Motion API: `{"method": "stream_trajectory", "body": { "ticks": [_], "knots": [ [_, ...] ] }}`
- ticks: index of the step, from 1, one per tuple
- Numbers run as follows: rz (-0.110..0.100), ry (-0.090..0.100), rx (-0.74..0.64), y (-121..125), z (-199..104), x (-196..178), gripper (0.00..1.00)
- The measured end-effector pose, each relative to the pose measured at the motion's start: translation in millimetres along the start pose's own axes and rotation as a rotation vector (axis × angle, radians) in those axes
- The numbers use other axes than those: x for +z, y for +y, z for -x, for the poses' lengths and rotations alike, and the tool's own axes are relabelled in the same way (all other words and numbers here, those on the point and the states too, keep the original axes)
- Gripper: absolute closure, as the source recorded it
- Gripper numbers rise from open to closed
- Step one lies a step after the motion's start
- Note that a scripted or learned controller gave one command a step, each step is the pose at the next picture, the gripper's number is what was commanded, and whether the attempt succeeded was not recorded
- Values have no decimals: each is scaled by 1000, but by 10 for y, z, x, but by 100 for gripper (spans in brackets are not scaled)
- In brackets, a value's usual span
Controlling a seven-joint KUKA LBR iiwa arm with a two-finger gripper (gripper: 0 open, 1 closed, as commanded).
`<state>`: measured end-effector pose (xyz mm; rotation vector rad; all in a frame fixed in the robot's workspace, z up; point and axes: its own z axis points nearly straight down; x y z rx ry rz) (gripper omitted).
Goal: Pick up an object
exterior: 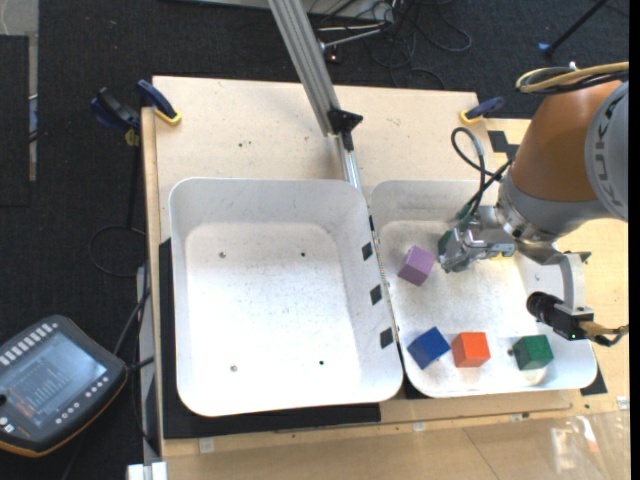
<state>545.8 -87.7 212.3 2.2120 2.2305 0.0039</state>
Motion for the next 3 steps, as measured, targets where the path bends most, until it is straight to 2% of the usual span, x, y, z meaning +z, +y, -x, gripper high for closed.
{"method": "stream_trajectory", "body": {
  "ticks": [2, 3],
  "knots": [
    [-1, 0, -1, 193, -1113, 23, 100],
    [1, 0, 1, 357, -1510, -64, 100]
  ]
}}
